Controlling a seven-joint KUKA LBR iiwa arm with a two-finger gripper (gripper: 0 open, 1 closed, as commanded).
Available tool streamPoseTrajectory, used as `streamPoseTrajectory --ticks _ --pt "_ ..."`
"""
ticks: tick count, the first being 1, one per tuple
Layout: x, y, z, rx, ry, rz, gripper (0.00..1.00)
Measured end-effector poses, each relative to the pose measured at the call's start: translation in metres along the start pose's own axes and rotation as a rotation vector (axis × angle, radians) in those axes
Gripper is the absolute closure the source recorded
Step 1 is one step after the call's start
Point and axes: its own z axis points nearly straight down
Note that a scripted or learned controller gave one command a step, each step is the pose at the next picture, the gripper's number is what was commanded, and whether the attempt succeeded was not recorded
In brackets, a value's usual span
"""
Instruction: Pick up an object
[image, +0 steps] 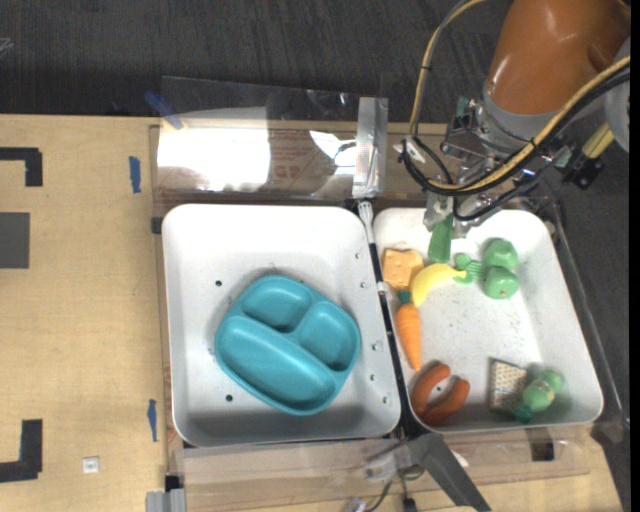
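Note:
My gripper (447, 214) hangs over the back edge of the right bin (572, 300), under the grey wrist and its cables. Right below it a slim green piece (440, 243) stands nearly upright, touching or almost touching the gripper; I cannot tell whether it is held. Close around it lie a yellow banana (430, 283), a tan block (401, 267) and a green lumpy vegetable (498, 268). Further forward are a carrot (409, 336), a red-brown sausage (440, 392), a waffle-like cracker (507, 377) and a small green ball (539, 392).
The left bin (200, 250) holds a teal divided plate (288, 342). A clear plastic sheet (260, 150) and a metal post (368, 150) stand behind the bins. The orange band of the arm (550, 45) looms over the back right corner.

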Motion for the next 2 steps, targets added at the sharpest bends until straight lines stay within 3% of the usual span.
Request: streamPoseTrajectory --ticks 1,2 --pt "0.01 -0.005 -0.041 0.004 0.0 -0.075 1.0" --pt "0.016 -0.006 -0.006 -0.006 0.001 -0.098 1.0"
